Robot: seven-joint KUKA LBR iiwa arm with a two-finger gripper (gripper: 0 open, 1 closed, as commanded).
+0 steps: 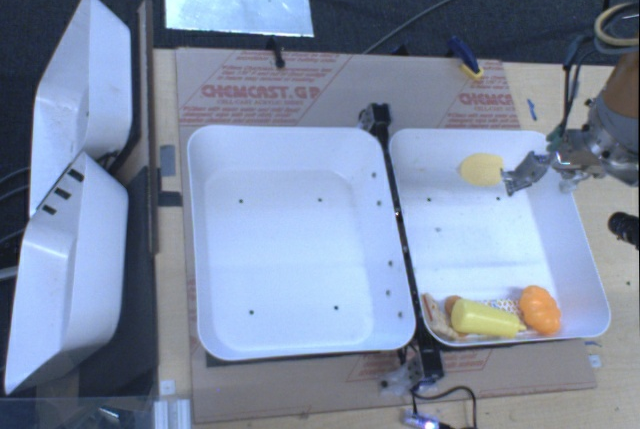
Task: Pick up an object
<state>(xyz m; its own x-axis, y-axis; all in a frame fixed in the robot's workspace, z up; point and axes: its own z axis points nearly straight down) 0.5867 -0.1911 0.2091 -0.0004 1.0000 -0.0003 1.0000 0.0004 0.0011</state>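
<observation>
Down at the near edge of the right bin lie a yellow bottle, an orange ball and a cracker, all bunched together. Far from them, at the back of that bin, sits a lemon. It lies on its side, long way running left to right. Just beside its right end is the gripper; I cannot tell if it is open or closed. To grab the lemon well, I think the gripper should go right over its middle and squeeze across the short way. The left bin holds nothing.
</observation>
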